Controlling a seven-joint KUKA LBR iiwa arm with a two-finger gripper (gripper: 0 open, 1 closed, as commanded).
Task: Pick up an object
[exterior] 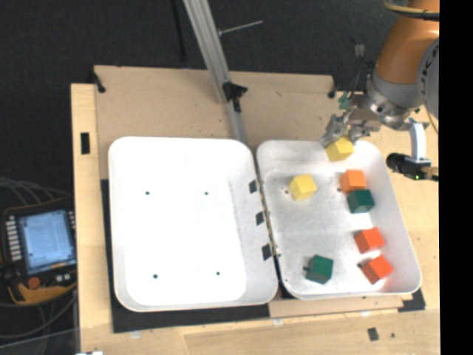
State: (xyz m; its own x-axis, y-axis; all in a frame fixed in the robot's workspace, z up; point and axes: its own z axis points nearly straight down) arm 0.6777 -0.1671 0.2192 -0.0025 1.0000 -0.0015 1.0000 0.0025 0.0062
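My gripper [344,137] hangs over the far edge of the right bin [295,154], reaching in from the upper right. A yellow block [340,150] sits between its fingertips, overlapping the bin's far rim and apparently lifted off the floor. Loose on the right bin's floor lie a second yellow block [303,187], an orange block [353,179], a dark green block [361,200], two orange-red blocks [369,239] [377,268] and a green block [319,268].
The left bin [181,220] lies beside the right one. A slanted metal post [211,43] rises behind the bins. A handheld pendant [41,246] rests off the bench's left side. The grey and orange arm [406,50] fills the upper right.
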